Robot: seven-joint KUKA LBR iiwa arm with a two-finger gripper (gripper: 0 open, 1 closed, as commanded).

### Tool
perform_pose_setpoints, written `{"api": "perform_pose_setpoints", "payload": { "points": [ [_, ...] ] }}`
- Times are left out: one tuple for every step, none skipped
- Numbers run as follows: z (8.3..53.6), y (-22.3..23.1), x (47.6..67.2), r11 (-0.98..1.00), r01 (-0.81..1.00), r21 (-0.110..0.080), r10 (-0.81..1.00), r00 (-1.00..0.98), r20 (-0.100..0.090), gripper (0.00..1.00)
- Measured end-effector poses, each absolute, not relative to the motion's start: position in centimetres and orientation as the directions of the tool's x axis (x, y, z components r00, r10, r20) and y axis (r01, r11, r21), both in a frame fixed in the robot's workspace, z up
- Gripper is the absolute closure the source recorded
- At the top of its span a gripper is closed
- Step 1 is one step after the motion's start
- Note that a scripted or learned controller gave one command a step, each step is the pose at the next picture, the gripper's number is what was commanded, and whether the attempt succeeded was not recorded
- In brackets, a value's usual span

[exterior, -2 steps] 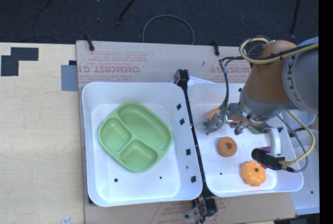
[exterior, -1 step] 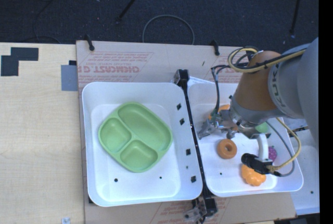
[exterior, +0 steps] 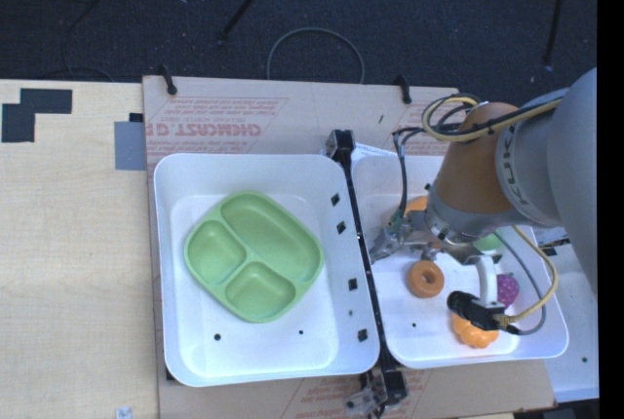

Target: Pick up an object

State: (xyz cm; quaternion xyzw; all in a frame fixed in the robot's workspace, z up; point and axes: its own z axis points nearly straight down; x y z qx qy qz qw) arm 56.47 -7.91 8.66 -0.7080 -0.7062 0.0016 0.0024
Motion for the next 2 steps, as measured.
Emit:
{"api": "perform_pose_setpoints", "payload": {
  "points": [
    [9.8, -8.1, 56.5, -0.009, 1.000, -0.005, 1.000, 0.009, 0.001, 1.00],
    [16.1, -8.5, 56.7, -0.006, 1.000, 0.002, 1.000, 0.006, 0.000, 1.00]
  ]
}}
